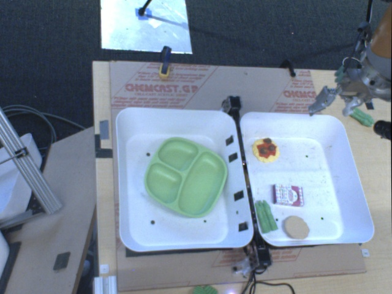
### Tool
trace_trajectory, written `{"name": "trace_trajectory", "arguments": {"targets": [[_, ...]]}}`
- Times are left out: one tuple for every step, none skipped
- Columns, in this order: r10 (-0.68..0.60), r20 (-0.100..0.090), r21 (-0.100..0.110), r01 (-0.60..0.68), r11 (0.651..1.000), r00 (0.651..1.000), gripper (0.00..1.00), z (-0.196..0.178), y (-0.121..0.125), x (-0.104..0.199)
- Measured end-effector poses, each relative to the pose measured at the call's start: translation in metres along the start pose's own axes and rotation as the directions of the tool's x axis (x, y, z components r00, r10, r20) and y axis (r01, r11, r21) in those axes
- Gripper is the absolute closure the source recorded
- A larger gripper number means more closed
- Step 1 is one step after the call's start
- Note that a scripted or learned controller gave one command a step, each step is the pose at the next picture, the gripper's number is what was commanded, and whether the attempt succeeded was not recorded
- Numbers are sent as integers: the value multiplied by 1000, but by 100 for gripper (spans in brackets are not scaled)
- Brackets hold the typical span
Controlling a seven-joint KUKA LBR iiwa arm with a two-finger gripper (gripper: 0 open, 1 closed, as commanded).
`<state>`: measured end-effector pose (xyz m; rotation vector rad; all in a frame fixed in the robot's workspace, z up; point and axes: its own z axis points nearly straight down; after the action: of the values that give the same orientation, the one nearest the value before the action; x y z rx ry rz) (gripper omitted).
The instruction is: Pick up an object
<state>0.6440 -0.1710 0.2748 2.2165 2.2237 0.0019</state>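
Note:
The right bin point(349, 164) holds a small yellow disc with red topping point(266, 150), a red and white packet point(287, 195), a green ridged piece point(265, 216) near the front left corner, and a round tan biscuit point(296, 227). My gripper point(332, 108) hangs over the far right rim of that bin, well away from all of these. Its two fingers stand apart, open, with nothing between them. A small green piece point(362, 117) lies just right of the right finger, outside the bin.
The left bin point(131, 225) carries a green divided plate point(185, 176). Black clips run along the seam between the bins point(237, 176). A yellow and blue clamp point(165, 64) sits at the board's far edge, with a shiny sheet point(122, 17) behind it.

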Motion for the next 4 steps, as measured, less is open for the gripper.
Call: {"name": "trace_trajectory", "arguments": {"targets": [[-6, 0, -8, 6, 1000, 1000, 0, -101, -23, 51], [-7, -2, 2, 7, 1000, 1000, 0, -84, -39, 114], [-5, -4, 14, 5, 1000, 1000, 0, -8, -133, 163], [-12, -5, -8, 12, 1000, 1000, 0, -94, -141, 276]]}}
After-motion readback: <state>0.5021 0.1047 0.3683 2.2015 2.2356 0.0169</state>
